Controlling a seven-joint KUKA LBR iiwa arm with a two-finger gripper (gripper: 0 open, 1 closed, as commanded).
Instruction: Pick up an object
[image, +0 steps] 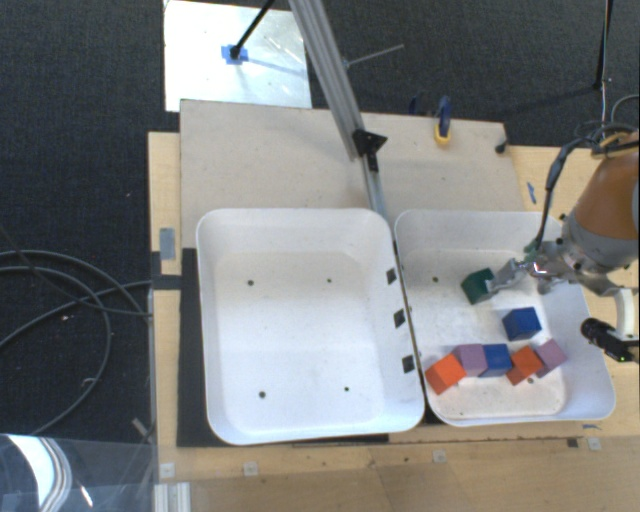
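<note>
My gripper reaches into the right bin from the right, below the grey wrist and orange band. Its fingers are closed on the right side of a dark green block, which sits tilted at their tips in the upper middle of the bin. A blue block lies just below the gripper. Along the bin's front lie an orange block, a purple block, another blue block, a second orange block and a mauve block.
The left bin stands beside the right one, with a shared rim between them. A slanted metal pole crosses above the back of the bench. A black fitting sticks out at the right bin's edge.
</note>
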